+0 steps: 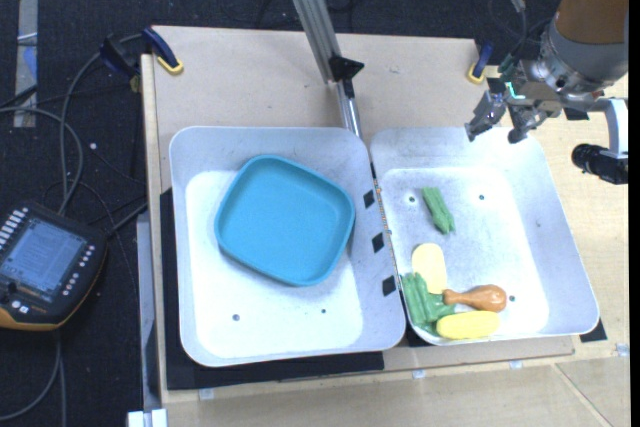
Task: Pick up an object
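Hanging at the upper right of the frame, the gripper (499,128) is spreading its two dark fingers (482,123) apart with nothing between them, just above the far rim of the right bin (560,245). Grey wrist and orange band of the arm (592,10) are reaching in from the right edge. Below, in the right bin, a small green pod-shaped toy (437,210) is lying alone near the middle. Toward the near left corner of that bin, several toys are crowding together: a pale yellow piece (430,265), a green piece (420,303) beside it, a brown drumstick (478,296) and a bright yellow piece (467,325) touching one another. At the centre left of the frame, the left bin (200,315) is holding a blue square plate (285,220), lying flat. A handheld controller (45,265) is sitting at the left edge on the dark floor.
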Controlling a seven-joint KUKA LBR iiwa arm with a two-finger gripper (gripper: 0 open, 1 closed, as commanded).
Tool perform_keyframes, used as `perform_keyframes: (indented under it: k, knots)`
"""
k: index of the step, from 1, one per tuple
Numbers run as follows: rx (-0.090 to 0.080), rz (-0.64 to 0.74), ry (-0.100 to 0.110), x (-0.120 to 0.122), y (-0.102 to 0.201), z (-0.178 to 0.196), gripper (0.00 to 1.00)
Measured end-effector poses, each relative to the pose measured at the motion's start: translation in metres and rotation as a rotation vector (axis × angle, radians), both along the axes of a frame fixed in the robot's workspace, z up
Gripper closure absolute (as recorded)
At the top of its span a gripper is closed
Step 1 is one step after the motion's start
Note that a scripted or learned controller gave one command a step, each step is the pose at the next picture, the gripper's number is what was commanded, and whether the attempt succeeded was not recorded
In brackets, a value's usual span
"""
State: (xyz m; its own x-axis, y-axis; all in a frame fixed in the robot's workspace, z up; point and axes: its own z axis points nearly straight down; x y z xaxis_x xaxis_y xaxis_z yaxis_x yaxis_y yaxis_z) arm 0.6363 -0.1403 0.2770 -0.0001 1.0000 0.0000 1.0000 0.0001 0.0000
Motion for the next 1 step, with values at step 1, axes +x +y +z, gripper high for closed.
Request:
perform_keyframes:
  k: [1]
  knots:
    - [0.0, 0.0, 0.0, 0.0, 0.0, 0.0, 0.0]
